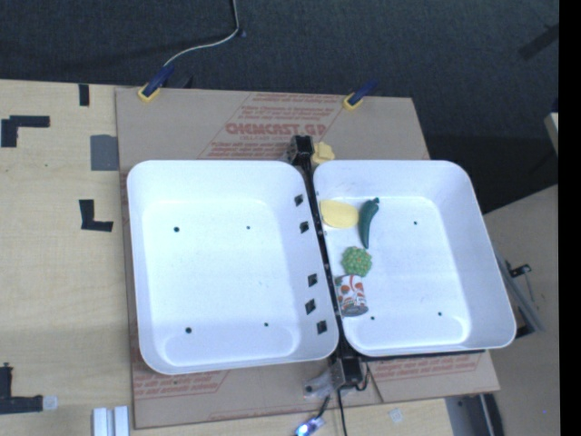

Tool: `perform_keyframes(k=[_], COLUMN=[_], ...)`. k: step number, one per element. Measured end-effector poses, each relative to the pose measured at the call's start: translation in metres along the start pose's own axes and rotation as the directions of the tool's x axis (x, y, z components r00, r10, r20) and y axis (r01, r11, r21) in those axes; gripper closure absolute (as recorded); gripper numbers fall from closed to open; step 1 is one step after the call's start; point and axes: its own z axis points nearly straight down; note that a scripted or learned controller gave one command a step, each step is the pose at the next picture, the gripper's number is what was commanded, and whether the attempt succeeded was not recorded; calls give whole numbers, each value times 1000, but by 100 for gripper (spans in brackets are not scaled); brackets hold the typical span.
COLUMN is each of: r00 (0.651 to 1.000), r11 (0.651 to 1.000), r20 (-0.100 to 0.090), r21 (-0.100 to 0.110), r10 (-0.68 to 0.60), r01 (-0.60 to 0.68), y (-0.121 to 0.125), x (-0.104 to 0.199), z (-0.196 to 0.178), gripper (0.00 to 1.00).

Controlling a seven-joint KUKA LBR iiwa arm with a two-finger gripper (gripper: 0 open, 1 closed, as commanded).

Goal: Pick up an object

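Observation:
Four small objects lie along the left side of the right bin (454,243). A flat yellow piece (338,213) sits nearest the back. Just right of it lies a dark green pepper-shaped piece (368,221), pointing toward the front. Below them rests a light green bumpy ball (357,261). A small can with a red and white label (351,295) lies on its side closest to the front, against the bin's left wall.
The left bin (163,271) sits beside the right one, joined by black clips (311,280) along the shared edge. Both rest on a brown cardboard sheet (272,125) on a wooden bench. A cable (218,34) runs across the dark floor at the back.

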Motion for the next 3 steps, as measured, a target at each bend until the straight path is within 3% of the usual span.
perform_keyframes(k=[1,2,3], r00=[1000,1000,1000], r11=[1000,1000,1000], r20=[-7,-1,6], r21=[17,2,-16], r10=[-1,-2,-1], r01=[1,2,2], y=[-2,0,0], x=[31,29,20], z=[205,186,37], gripper=[0,100,100])
